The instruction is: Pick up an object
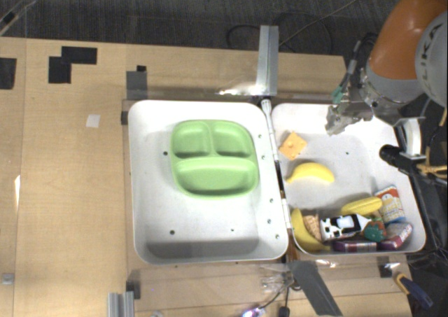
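The banana [311, 173] lies alone on the bare floor of the right bin [350, 151], about mid-bin, its long axis running left to right with the curve bowed toward the far side. It looks like a toy or real fruit; either way I judge it light, fairly firm and smooth-skinned, so it may slip or roll if pinched near a tapering end. The best hold is probably across its thick middle, jaws closing over the short width.

Just beyond it, toward the far left of that bin, sits the orange wedge [293, 145], small, flat-faced and likely light too, close to the bin wall, which could crowd a grasp.

Along the near edge lies a crowded pile [357, 228]: another banana, a yellow piece, a black-and-white item, markers and a small can, touching one another and harder to single out.

The claw [341, 118] hangs over the far part of the right bin, well apart from the banana; whether it is apart or together I cannot tell.

The left bin [150, 189] holds a green tray [213, 157].
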`<move>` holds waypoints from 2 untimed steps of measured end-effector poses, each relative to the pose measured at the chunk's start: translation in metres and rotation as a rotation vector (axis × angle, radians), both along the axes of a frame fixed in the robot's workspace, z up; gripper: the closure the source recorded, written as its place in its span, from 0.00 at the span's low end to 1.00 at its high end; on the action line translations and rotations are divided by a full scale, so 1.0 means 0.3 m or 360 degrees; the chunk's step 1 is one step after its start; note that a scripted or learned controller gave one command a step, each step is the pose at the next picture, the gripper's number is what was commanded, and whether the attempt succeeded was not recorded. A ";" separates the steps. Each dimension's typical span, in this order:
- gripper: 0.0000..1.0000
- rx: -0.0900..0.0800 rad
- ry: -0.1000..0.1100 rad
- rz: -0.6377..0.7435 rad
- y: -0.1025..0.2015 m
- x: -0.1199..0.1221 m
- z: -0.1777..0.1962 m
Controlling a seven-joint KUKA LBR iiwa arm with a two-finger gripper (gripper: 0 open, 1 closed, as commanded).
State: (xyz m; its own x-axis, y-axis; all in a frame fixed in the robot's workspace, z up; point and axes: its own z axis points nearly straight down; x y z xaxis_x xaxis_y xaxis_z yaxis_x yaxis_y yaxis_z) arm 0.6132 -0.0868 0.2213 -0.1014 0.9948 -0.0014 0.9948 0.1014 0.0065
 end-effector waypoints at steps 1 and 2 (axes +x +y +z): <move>0.00 0.0000 0.0001 0.0002 0.002 0.000 -0.001; 0.00 -0.0003 -0.0014 0.0336 -0.033 -0.187 -0.434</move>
